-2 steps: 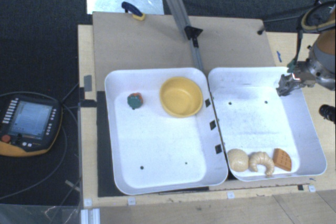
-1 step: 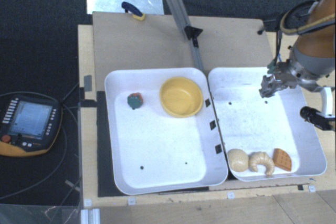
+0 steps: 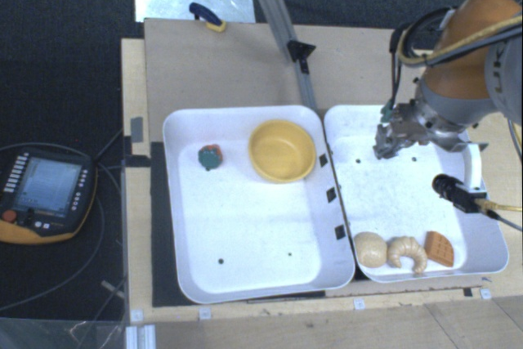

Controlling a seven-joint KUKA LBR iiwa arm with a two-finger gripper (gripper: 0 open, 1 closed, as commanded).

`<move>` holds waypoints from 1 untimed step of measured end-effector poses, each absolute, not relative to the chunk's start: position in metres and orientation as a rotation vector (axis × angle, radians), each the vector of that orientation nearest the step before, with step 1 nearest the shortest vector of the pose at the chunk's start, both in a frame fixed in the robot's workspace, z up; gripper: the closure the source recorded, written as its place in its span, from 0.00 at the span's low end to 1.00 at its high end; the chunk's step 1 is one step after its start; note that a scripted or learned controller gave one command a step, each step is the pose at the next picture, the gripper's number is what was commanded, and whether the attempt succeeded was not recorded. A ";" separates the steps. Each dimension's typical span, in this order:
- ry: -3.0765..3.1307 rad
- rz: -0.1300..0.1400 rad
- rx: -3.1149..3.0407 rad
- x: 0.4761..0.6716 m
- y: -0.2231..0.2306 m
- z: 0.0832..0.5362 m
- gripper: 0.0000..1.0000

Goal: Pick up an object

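From my remote station I log the gripper [image 3: 387, 143] hanging over the upper part of the right bin [image 3: 490, 257], nothing visibly between its fingers, aperture unreadable, while the nearest pickable items, a roll [image 3: 369, 248], a croissant [image 3: 408, 252] and a waffle [image 3: 439, 248], lie in a row well below it along the bin's near edge.
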State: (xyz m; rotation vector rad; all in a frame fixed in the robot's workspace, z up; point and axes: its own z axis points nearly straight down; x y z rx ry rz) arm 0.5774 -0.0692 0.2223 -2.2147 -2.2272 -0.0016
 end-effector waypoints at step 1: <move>-2.226 -0.003 -2.217 0.570 -0.027 0.226 1.00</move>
